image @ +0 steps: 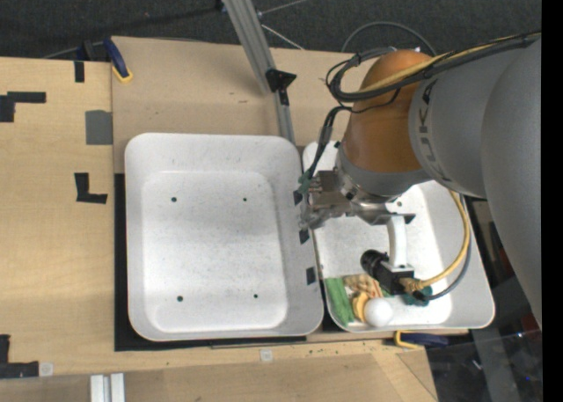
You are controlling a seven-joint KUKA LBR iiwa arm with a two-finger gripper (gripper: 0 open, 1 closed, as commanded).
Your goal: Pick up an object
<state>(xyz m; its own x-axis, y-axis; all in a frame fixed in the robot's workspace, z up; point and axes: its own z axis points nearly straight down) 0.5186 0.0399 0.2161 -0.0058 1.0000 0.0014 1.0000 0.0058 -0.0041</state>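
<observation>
Item: shallow white right-hand bin [471, 303]. Contents, near corner: round white ball [380, 311] among mixed small objects. My two-finger gripper [310, 207] sits above its far-left rim; grasp unreadable. I judge pickup not yet done.

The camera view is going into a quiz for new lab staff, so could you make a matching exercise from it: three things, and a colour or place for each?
Things:
1. left bin
2. small ball
3. arm's wrist band

Descriptions:
A. orange
B. white, in the right bin's near corner
C. white, with small dark dots on its floor

Pairs: 1-C, 2-B, 3-A
</observation>
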